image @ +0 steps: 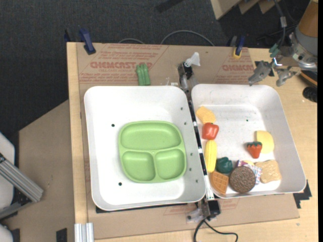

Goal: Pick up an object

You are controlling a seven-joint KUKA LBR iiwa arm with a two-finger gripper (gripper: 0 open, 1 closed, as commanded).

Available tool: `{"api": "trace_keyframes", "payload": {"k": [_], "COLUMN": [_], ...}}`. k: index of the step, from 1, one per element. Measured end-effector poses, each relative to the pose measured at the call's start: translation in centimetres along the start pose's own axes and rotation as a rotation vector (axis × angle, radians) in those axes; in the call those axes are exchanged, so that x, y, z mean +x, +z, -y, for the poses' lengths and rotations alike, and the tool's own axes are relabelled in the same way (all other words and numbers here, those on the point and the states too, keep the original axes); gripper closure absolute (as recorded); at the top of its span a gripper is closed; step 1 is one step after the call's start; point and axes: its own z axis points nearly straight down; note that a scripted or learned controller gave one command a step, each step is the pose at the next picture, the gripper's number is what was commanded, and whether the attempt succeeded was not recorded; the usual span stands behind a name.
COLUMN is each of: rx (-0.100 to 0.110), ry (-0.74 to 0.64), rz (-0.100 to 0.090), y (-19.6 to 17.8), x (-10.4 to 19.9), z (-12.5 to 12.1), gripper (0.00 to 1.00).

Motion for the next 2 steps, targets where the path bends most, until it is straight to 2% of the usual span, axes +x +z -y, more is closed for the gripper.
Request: {"api": "trace_keyframes", "payload": {"k": [1, 2], "rx": [0.018, -0.009], "ry": [0.005, 0.000], "rz": [-0.004, 0.004], "y": [14.4, 14.8], "x": [-2.8, -1.0], "z": [6.5, 12.0], "gripper": [0.00, 0.00]}}
